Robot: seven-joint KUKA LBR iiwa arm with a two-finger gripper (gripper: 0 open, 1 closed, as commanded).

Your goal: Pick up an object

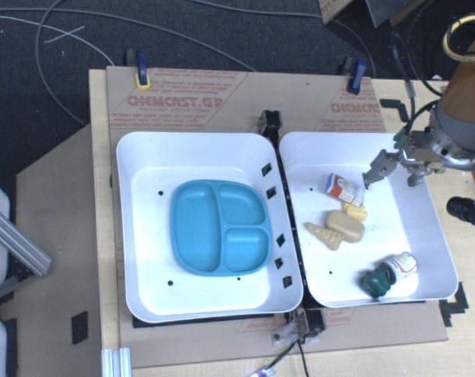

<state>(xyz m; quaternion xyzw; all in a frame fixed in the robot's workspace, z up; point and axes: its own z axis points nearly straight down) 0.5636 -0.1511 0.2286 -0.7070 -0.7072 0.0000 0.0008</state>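
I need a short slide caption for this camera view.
The hand hangs over the right white bin of small objects; a blue divided plastic plate lies left.

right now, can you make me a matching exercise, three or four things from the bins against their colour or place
Things:
1. plate
2. carton
3. bottle
4. claw

Colour or place:
a. green and white, near corner of right bin
b. above the right bin's far part
c. blue, in left bin
d. red, white and blue, by the claw

Pairs: 1-c, 2-d, 3-a, 4-b

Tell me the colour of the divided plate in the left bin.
The divided plate is light blue, plain with no pattern, seen clearly in the camera view.
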